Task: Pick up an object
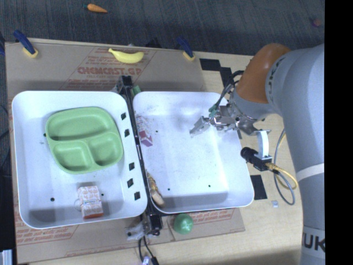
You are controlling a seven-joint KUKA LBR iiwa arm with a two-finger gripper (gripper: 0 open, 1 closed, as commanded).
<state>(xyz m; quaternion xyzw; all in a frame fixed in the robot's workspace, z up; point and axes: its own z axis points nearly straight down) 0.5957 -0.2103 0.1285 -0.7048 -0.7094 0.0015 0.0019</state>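
The grey arm with its orange band reaches in from the right, its hand [199,127] hanging over the right white bin [220,195] with the two metal fingers parted and nothing between them. Against that bin's left wall lies a small red-and-white packet [144,132]. The left white bin [25,164] holds a pale green divided plastic tray [84,139] and a small printed carton [90,200]. A green ball [183,223] rests on the cardboard-covered surface [209,221] in front of the bins, and a yellow banana [126,55] lies behind them.
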